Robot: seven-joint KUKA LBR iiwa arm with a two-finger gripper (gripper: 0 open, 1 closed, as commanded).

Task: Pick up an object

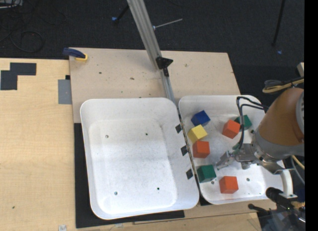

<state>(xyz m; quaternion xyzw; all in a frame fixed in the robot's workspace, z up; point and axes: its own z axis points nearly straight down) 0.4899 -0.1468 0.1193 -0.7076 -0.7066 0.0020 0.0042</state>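
The right bin (pixel 248 193) holds several small blocks. A blue block (pixel 200 117), a yellow block (pixel 197 132) and an orange block (pixel 200 148) lie along its left side. A green block (pixel 206 173) and another orange block (pixel 228 184) sit near the front. A third orange block (pixel 231 128) and a green block (pixel 244 121) lie at the back right, next to the arm. My gripper (pixel 225 159) hangs low over the bin's middle, between the blocks. It is open with nothing between its fingers.
The left bin (pixel 131 155) stands beside the right one, with black clips along the shared wall. A slanted aluminium rail (pixel 146 31) rises behind the bins. A cable (pixel 242 105) loops over the right bin's back edge. The arm's orange band (pixel 280 120) overhangs the bin's right side.
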